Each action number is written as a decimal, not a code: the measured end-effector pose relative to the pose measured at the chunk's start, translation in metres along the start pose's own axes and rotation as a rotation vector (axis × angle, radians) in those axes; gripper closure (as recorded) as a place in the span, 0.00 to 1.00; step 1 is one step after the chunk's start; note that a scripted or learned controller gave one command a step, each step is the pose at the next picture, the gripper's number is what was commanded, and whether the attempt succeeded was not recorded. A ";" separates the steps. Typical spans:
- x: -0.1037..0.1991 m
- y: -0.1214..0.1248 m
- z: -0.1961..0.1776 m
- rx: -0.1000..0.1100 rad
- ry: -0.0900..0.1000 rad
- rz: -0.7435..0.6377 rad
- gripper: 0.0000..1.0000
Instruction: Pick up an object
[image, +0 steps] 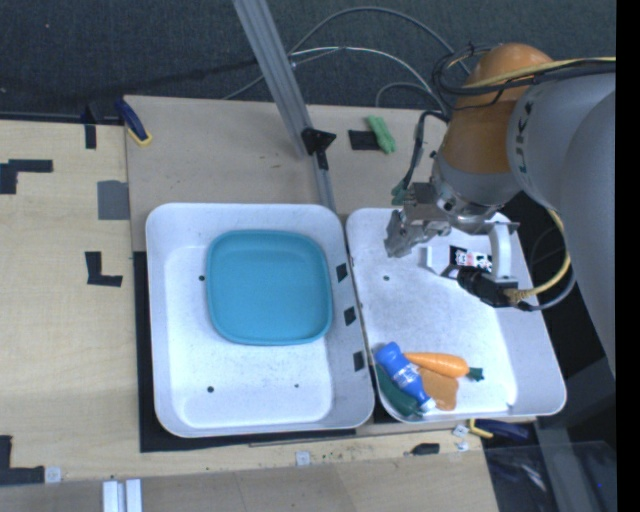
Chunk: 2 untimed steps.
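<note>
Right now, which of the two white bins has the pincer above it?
The right bin, the one holding the carrot and blue bottle. The pincer is over its far end; the left bin holds the teal plate.

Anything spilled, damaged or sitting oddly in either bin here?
Nothing spilled or visibly damaged. The blue bottle, carrot and a dark green item are heaped in the right bin's near-left corner. The teal plate lies flat in the left bin.
</note>
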<state>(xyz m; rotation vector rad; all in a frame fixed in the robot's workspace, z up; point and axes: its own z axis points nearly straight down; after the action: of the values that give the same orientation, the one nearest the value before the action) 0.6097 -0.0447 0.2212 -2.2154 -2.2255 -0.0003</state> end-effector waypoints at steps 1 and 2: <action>0.046 0.024 -0.001 0.000 0.000 0.000 1.00; 0.095 0.035 0.007 0.001 0.000 0.001 1.00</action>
<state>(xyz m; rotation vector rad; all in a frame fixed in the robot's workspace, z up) 0.6447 0.0504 0.2145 -2.2160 -2.2248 0.0006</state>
